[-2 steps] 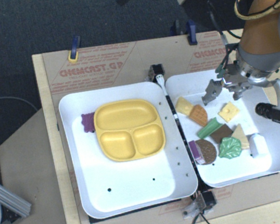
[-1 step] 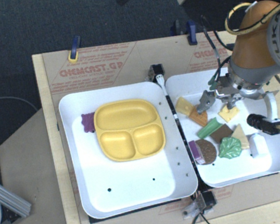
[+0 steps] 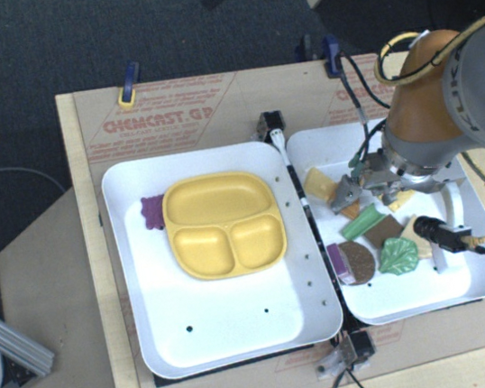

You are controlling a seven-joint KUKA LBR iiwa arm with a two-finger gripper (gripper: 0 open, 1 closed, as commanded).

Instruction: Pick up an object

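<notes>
My gripper (image 3: 353, 192) hangs low over the upper left part of the right bin (image 3: 484, 280), on the grey arm with its orange band (image 3: 423, 96). Just left of it lies a pale yellow wedge (image 3: 318, 184), and a small orange piece (image 3: 351, 210) sits right below it. Further toward the front lie a green bar (image 3: 361, 222), a brown block (image 3: 384, 232), a green leaf-shaped piece (image 3: 398, 255) and a brown round piece with a purple edge (image 3: 354, 262). I see nothing lifted off the bin floor.
The left bin (image 3: 153, 321) holds a yellow divided plate (image 3: 224, 221) with a purple piece (image 3: 152, 210) at its left side. A black divider rail (image 3: 303, 215) runs between the bins. The bench's brown board (image 3: 201, 104) lies behind them.
</notes>
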